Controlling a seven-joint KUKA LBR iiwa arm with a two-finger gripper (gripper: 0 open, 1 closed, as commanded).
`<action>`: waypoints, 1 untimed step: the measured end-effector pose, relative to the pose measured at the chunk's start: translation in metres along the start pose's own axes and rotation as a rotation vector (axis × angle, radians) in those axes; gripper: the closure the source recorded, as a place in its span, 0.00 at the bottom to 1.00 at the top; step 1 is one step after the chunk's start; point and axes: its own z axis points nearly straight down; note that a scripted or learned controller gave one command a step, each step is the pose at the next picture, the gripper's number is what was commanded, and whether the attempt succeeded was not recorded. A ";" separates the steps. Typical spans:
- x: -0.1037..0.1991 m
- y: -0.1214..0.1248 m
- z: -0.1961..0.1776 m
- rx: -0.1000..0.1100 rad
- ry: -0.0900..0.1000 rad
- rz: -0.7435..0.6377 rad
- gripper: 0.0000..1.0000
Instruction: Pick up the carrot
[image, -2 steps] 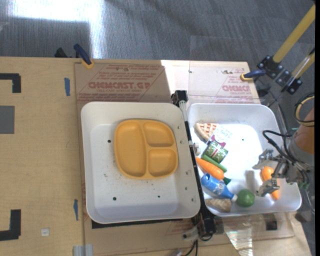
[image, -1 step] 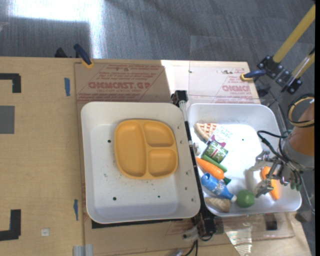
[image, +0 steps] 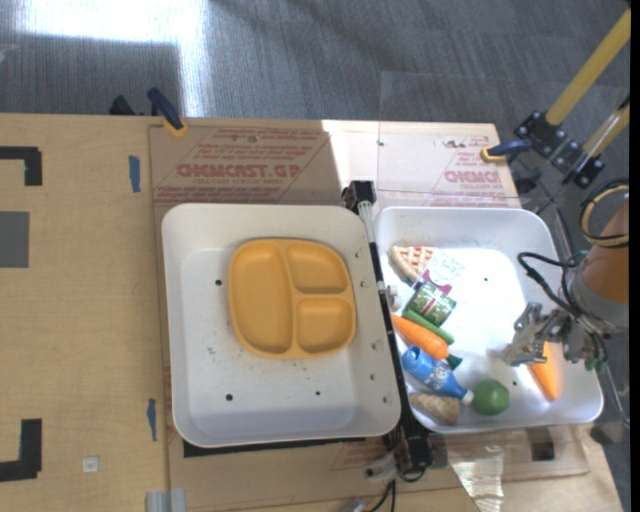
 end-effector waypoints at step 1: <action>0.000 0.000 0.001 0.000 0.002 0.000 0.00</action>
